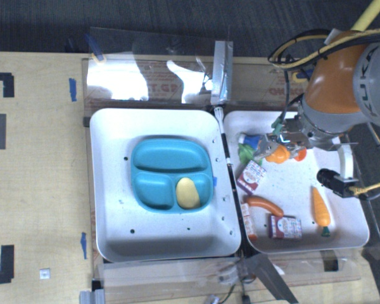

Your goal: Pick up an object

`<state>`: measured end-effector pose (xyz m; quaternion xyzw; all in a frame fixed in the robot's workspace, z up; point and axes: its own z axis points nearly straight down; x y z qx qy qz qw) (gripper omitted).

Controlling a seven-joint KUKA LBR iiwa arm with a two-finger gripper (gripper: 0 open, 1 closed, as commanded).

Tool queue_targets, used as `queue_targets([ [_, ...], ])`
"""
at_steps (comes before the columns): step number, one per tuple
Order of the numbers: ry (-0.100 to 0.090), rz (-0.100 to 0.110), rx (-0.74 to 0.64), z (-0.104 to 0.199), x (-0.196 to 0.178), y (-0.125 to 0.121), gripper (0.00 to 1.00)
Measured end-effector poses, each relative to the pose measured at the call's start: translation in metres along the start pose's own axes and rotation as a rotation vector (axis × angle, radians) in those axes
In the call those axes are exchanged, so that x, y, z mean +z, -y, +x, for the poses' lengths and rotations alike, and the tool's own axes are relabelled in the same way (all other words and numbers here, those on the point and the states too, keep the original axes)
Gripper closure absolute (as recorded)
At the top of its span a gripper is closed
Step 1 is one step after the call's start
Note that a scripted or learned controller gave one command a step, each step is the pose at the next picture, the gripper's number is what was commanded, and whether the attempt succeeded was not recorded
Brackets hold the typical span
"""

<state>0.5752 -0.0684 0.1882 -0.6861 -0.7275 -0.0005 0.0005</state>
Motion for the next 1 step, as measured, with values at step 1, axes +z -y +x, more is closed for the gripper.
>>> queue_targets([
  [1,-0.001,0.01,-0.058,0.0487,0.0075,0.0676,1.0],
])
